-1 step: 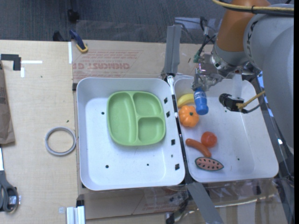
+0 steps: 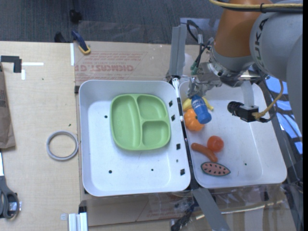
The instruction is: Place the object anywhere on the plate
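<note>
One end effector (image 2: 198, 91) hangs over the right bin (image 2: 260, 170), near its 11 o'clock corner, just above a blue bottle (image 2: 201, 110). Whether its fingers are spread or closed I cannot tell; the bottle sits right under them, tilted, but contact is unclear. The bottle leans over an orange fruit (image 2: 192, 121), with a yellow piece (image 2: 188, 105) peeking out at the bottle's 10 o'clock. Toward 5 o'clock from that cluster lie a small tomato (image 2: 215, 143) and, touching it at its 8 o'clock, a red sausage (image 2: 204, 151). A watermelon slice (image 2: 215, 169) lies flat near the bin's 6 o'clock edge. The arm (image 2: 250, 28) comes in from 2 o'clock, orange band above the wrist.

At 9 o'clock, in the left bin (image 2: 96, 172), rests a green plate (image 2: 140, 121) with three compartments, nothing on it. Further out at 9 o'clock on the surface (image 2: 33, 109) lies a grey ring (image 2: 62, 145).
</note>
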Robot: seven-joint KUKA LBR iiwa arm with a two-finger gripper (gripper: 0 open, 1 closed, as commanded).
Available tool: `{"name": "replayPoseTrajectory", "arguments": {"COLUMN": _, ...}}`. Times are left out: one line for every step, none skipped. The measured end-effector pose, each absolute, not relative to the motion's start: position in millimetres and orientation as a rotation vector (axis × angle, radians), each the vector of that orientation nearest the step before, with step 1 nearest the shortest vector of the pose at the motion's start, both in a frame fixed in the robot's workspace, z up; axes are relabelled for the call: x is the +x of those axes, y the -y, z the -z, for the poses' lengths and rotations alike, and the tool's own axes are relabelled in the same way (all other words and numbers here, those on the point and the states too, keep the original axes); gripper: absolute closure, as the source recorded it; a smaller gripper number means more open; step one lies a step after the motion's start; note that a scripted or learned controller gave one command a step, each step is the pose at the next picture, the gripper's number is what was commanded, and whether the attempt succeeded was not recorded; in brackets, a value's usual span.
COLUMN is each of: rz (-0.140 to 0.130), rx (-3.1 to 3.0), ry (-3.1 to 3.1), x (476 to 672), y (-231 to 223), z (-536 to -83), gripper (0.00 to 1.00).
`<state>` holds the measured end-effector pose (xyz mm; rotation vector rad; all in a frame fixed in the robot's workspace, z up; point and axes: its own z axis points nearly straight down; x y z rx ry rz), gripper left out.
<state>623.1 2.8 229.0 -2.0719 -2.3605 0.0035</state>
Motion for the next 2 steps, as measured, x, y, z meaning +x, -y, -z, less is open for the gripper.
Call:
{"name": "replayPoseTrajectory", "arguments": {"rz": -0.007, "rx": -2.003, "ry": 2.417, "x": 590.5, "y": -66.2, "z": -189.7, "gripper": 1.00}}
{"name": "replayPoseTrajectory", "arguments": {"rz": -0.006, "rx": -2.005, "ry": 2.416, "x": 590.7, "y": -65.4, "z": -190.0, "gripper": 0.00}}
